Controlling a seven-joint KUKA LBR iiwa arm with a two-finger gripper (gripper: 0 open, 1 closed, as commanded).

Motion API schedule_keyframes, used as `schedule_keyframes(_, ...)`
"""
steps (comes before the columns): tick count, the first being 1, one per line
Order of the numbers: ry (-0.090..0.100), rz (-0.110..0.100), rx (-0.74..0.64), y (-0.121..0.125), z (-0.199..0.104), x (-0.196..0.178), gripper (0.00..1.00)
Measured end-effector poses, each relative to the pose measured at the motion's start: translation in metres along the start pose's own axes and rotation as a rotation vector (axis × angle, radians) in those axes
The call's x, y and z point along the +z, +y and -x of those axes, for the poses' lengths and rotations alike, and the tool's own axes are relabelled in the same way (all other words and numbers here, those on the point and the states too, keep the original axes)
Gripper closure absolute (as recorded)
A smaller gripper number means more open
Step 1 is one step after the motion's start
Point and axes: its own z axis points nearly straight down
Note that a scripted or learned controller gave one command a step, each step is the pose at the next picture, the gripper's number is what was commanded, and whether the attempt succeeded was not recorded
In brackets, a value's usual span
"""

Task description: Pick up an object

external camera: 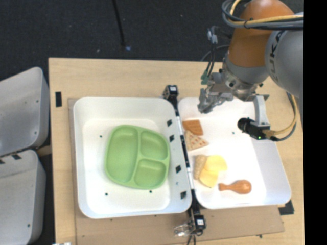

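Note:
The right bin [265, 172] holds several food pieces along its left side. An orange-brown toast slice [193, 126] lies nearest the back, with a pale cracker-like wedge [195, 142] just in front of it. Further forward sit a yellow cheese-like chunk [212, 170] and a beige slice [199, 166] beside it. A brown drumstick-shaped piece [237, 187] lies near the front. My gripper [205, 106] hangs over the bin's back left corner, just behind the toast slice, and nothing shows between its fingers.
The left bin [92, 116] holds a green divided tray [137, 156]. A black clamp [170, 91] sits where the bins meet at the back. A black cable plug [250, 126] hangs over the right bin. White chairs [20, 116] stand left of the bench.

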Motion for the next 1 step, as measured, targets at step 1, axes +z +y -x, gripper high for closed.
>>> schedule_keyframes(1,-0.001,0.000,0.001,0.0088,-0.0520,0.0134,1.00)
